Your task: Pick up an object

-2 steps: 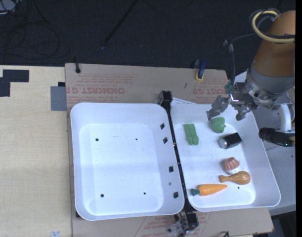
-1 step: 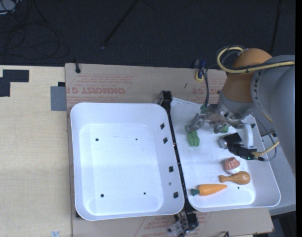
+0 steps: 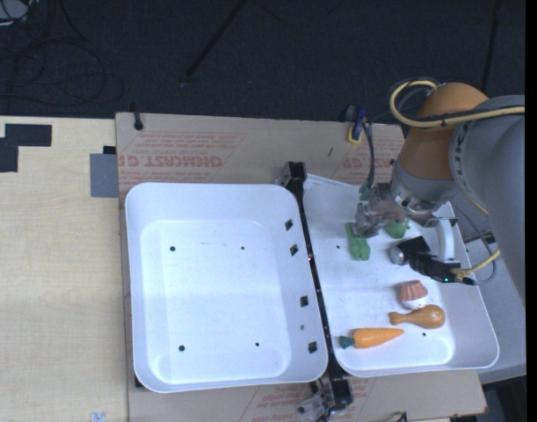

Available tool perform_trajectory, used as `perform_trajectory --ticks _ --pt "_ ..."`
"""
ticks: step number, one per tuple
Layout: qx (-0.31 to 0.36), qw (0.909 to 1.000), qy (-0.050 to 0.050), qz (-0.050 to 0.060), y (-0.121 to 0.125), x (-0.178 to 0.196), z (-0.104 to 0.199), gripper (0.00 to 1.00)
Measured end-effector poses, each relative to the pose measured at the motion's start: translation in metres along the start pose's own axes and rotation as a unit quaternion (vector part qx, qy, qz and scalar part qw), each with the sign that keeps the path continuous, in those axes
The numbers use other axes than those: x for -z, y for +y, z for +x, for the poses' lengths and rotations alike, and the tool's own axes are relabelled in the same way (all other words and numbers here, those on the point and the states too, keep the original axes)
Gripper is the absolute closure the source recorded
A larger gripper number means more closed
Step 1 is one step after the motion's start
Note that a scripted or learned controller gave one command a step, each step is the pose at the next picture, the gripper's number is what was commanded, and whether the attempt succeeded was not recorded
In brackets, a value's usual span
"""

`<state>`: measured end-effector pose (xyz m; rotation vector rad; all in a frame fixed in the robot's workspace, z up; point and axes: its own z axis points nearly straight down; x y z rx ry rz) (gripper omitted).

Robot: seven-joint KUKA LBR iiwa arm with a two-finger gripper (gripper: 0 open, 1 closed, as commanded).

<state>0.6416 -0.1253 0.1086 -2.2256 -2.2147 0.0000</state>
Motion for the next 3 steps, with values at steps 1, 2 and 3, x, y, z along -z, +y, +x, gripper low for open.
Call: perform_trajectory --ticks 1,2,3 --pt "-0.001 1.0 0.0 0.0 0.0 -0.001 0.0 0.0" --pt "-0.001 1.0 0.0 0.0 0.0 -0.001 0.0 0.0" --pt "-0.003 1.0 0.0 0.001 -0.001 0.009 -0.002 1.0"
